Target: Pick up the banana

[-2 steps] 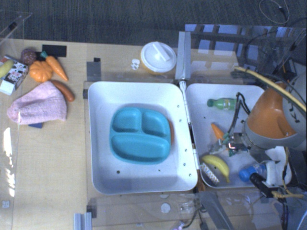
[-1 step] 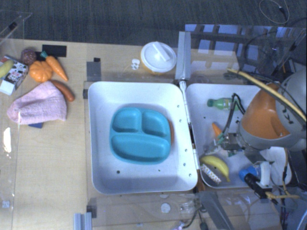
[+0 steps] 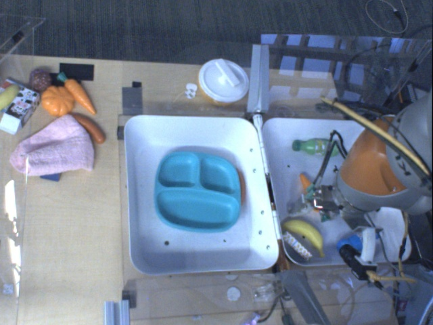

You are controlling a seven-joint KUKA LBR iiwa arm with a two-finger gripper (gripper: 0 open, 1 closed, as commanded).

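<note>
arm low over right bin | gripper near banana

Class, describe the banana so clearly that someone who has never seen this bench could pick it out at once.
Start with the two white bins side by side and take the right bin, the one the arm reaches into. Look at its near left corner, just below the gripper. The banana lies there, a curved yellow fruit, unlike the green bottle at the far side and the small orange piece between.

glossy plastic banana, smooth blue plastic tray
</note>
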